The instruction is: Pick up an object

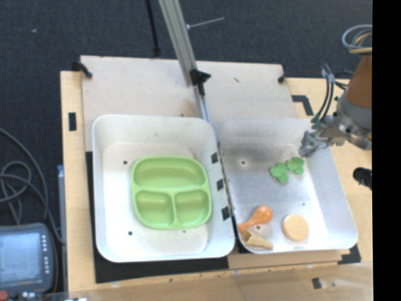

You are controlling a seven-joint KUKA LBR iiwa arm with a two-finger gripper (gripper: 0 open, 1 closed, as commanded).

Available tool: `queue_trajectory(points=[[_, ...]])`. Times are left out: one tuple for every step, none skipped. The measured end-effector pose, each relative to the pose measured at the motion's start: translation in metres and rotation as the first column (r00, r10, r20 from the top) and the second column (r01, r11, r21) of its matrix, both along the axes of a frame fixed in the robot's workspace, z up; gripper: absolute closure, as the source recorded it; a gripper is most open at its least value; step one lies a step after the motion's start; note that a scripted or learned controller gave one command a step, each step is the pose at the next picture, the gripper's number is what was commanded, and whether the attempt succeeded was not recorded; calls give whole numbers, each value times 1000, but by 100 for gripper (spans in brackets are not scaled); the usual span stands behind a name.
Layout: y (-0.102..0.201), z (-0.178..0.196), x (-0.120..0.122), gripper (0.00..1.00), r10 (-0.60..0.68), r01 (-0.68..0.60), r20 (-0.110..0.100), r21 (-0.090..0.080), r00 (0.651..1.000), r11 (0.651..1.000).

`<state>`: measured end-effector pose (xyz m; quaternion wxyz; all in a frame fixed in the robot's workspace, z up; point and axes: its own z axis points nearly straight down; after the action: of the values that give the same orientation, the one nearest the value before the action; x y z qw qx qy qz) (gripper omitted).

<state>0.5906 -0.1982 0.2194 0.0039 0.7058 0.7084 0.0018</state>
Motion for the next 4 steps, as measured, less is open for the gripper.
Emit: queue_trajectory(points=[[-4,48,9,100,0,0,-1,0,1000,1000],[49,56,11,100,4,-4,-6,4,1000,1000],[107,52,22,100,4,-4,-8,4,1000,1000],[167,55,25,100,5,-5,-8,5,1000,1000]])
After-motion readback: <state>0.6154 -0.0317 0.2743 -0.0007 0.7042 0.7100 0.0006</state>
